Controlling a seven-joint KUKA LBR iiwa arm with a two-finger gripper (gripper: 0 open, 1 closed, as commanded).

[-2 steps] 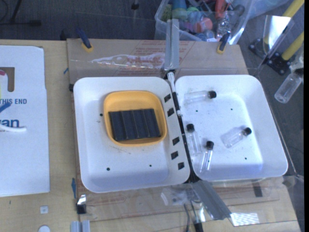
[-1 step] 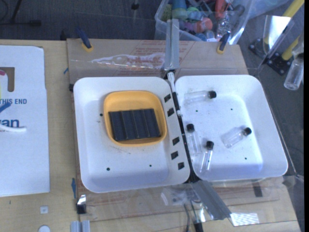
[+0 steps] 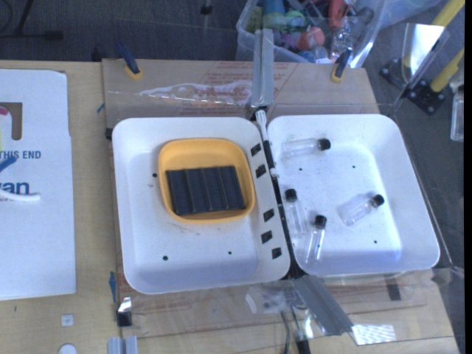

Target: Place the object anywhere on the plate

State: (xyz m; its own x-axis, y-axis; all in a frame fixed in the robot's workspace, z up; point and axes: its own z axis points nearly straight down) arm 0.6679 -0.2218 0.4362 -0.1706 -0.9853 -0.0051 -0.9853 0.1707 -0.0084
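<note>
On the white board (image 3: 37, 234) at the far left of the bench I can read "THIS END" in dark capitals. Below it are larger dark letters cut off by the frame edge, ending in "van", and a red mark sits above them. I find no writing on anything else.

The left bin (image 3: 133, 198) holds a yellow plate (image 3: 203, 147), squarish with rounded corners. A dark ribbed slab (image 3: 206, 190) lies flat on it, with its grooves running near to far. The slab covers the middle and near part of the plate and stays wholly inside the rim.

The right bin (image 3: 413, 220) holds four clear vials with black caps, all lying down. One vial (image 3: 306, 147) is at the far side with its cap pointing right. A second vial (image 3: 291, 206) lies close to the bin's left wall with its cap toward the far side. A third vial (image 3: 316, 236) is just right of that one and nearer. The fourth vial (image 3: 360, 208) lies further right, at a slant, with its cap at its right end. All four are well apart from the plate, beyond the ridge where the two bins meet. A row of small black tabs (image 3: 267, 214) runs along that ridge.

Beyond the bins stands a clear tub (image 3: 310, 13) of coloured odds and ends.
</note>
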